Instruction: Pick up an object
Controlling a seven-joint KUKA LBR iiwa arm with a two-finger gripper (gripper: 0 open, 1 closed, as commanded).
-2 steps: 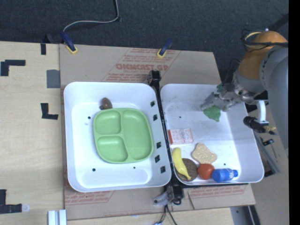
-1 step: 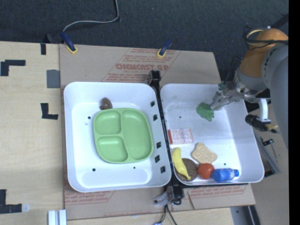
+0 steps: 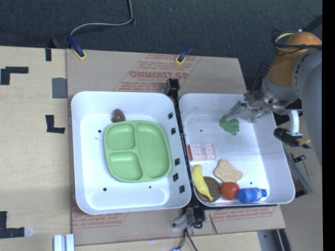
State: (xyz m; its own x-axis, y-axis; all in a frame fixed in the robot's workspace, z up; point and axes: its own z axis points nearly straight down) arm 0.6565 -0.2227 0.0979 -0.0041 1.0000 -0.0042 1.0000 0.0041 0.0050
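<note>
Gripper [image 3: 234, 115] low in the right bin [image 3: 261, 156], finger state impossible to tell, green object [image 3: 230, 124] at its tip, grasp unclear, brown lump [image 3: 118, 115] partly hidden behind green tray [image 3: 137, 150]

Both white bins [image 3: 84, 156] look like smooth, slightly glossy plastic. The green divided plate [image 3: 138, 150] is matt plastic, over printed brown cardboard [image 3: 152, 72].

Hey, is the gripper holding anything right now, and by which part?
Cannot be told: the gripper sits right at the green object in the right bin.
</note>
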